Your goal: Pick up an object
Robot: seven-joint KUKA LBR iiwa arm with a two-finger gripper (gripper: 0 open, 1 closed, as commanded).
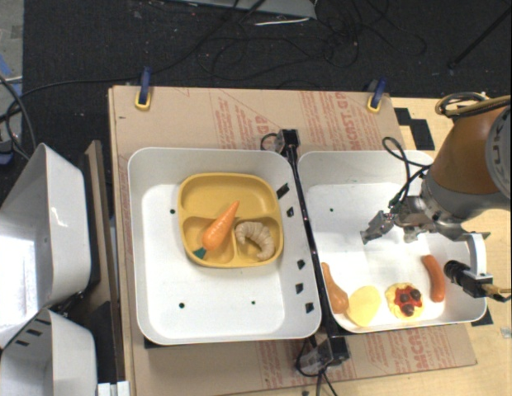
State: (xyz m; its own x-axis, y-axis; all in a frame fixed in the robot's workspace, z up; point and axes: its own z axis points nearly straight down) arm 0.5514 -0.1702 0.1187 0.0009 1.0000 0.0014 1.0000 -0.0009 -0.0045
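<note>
Hand [374,231] hovers over the right bin [347,176], whether spread or pressed together unclear. Nearest pickup, a sausage [435,277], lies at four o'clock, its long axis running twelve to six.

Two bins sit side by side on a board, the left bin [157,304] and the right bin [338,180] touching along the middle of the frame. In the left bin's upper half lies a divided plate [194,192] holding a carrot [220,226] at left and a shrimp [258,239] just right of it. Along the right bin's lower edge, from left to right, lie a drumstick [334,288], a round slice [364,304], a small tart [405,299] and a sausage [436,277]. The gripper [378,228] is above them, mid-bin.
</note>
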